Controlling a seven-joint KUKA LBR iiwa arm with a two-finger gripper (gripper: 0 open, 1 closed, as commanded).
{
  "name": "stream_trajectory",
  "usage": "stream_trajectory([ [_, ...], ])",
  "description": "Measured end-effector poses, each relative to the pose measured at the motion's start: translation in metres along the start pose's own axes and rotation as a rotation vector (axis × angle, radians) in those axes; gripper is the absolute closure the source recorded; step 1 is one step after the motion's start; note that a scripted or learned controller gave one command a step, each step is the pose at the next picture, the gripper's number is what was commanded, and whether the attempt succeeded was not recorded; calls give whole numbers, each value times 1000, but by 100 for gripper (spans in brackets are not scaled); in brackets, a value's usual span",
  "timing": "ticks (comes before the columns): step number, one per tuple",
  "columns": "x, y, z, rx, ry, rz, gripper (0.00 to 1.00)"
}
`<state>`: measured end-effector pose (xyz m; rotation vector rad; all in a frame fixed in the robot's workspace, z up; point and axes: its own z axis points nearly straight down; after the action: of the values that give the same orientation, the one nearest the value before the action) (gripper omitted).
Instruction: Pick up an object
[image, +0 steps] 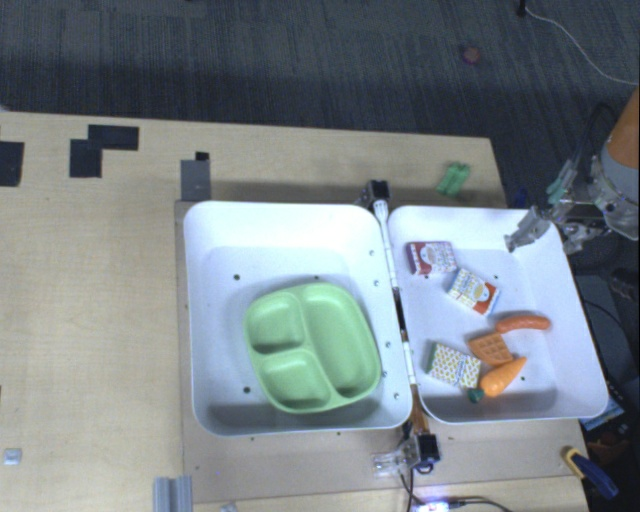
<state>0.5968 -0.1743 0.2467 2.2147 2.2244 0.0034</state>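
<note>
Pale wooden desk (90, 300) under the camera view, dark carpet beyond its far edge, two shallow white bins side by side on top. Left white bin (215, 260) carrying a light green plastic divided tray (312, 345), three compartments, nothing in them.

Right white bin (575, 330) holding every candidate for the pick: a small red-and-white carton (430, 258) toward the far left corner, a white-and-orange carton (471, 291) just beside it, an orange sausage-shaped toy (522, 323) further toward the middle, a ridged orange cracker-like piece (491, 348) touching a toy carrot (500, 377), and a speckled white packet (453, 365) near the divider between the bins.

Nothing lifted yet, by the look of things; all six pieces lying on the bin floor, so the whole task left: descend, close, raise.

Pincer (528, 230) hanging over the far right corner of the right bin, up near the rim; apparently spread and holding nothing, though too small and blurred to be certain. Nearest piece the white-and-orange carton, off to the pincer's near-left; sausage toy nearer the camera; carrot and packet well apart from it, toward the near edge.
</note>
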Motion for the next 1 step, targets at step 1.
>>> stream_trajectory([
  [1, -28, 62, 162, -1, 5, -4, 0],
])
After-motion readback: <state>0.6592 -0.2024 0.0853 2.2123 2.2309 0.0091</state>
